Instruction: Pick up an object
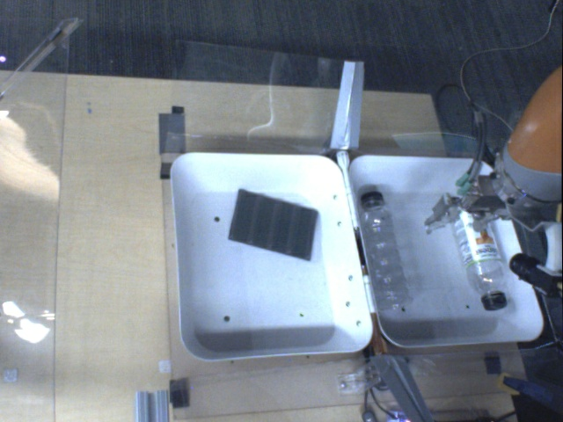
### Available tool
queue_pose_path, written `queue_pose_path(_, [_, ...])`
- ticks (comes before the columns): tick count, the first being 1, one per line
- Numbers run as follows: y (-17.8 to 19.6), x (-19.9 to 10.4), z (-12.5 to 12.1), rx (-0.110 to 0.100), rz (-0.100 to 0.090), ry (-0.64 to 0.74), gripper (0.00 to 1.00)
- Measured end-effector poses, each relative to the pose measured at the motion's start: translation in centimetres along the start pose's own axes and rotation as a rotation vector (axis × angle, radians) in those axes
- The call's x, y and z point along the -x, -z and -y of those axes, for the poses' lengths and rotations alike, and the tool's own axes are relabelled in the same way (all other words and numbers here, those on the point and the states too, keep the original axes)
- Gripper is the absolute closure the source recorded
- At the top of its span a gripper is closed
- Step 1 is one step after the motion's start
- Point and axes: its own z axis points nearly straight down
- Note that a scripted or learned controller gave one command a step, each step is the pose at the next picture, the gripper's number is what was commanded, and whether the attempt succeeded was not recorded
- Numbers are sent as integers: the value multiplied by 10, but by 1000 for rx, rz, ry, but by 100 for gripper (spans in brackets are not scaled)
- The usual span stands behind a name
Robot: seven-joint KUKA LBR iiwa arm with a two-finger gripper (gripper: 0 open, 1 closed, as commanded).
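**Gripper hovering over a bottle in the right bin, grasp unconfirmed**

Bins are sitting side by side on the bench, and you are looking down on them at a slant. The left bin (pixel 189 236) is holding one dark ridged pad (pixel 274 224), lying flat near its middle. The right bin (pixel 413 170) is holding two clear bottles. One bottle (pixel 383 251) is lying along the bin's left wall, cap toward the far end. The labelled bottle (pixel 478 255) is lying near the right wall, its dark cap pointing toward you.

The arm (pixel 538 134) is reaching in from the right, and the gripper (pixel 475 202) is sitting over the far end of the labelled bottle. You cannot tell whether it is spread apart or closed, and nothing is showing a bottle clamped in it.

Risks, as a judgement: the bottle is round and smooth, so it is likely to roll or squirt sideways if gripped off centre. It is also lying close to the bin wall, so the gripper could be catching the wall on its way down. Clear plastic may also be misleading the program about where the bottle lies.
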Motion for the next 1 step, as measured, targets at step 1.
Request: queue_pose_path(1, [-26,44,-63,2,1,139,0])
